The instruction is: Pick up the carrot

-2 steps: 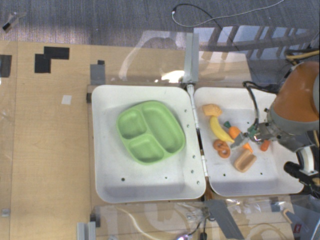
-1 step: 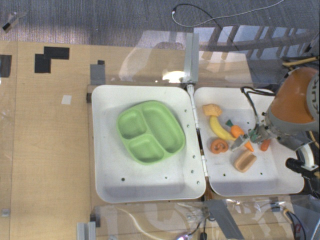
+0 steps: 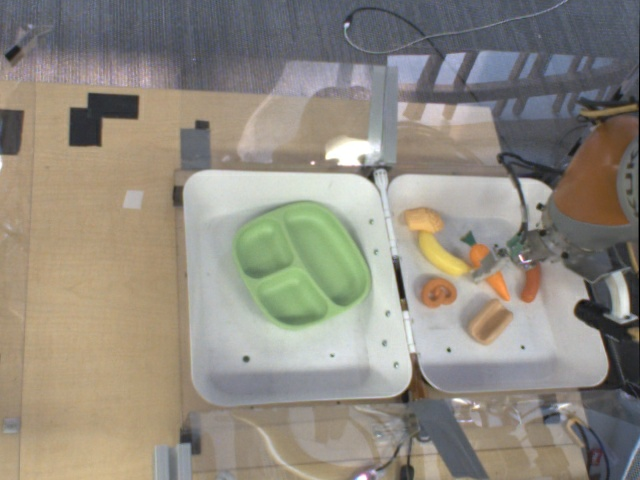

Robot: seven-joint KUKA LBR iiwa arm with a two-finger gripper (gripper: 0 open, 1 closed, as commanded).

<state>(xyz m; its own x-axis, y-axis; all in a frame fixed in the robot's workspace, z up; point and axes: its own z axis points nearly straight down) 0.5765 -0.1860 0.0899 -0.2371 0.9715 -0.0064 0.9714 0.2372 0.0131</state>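
Camera view has the gripper [image 3: 512,255] low in the right bin [image 3: 560,363] by the carrot [image 3: 497,284], can't tell its grip.

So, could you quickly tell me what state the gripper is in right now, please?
Gripper: down among the carrot pieces in the right bin; grip state cannot be told.

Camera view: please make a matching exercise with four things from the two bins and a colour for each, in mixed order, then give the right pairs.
Things:
1. plate
2. banana
3. carrot
4. hot dog

Colours:
A. yellow
B. tan and brown
C. light green
D. orange with a green top

Pairs: 1-C, 2-A, 3-D, 4-B
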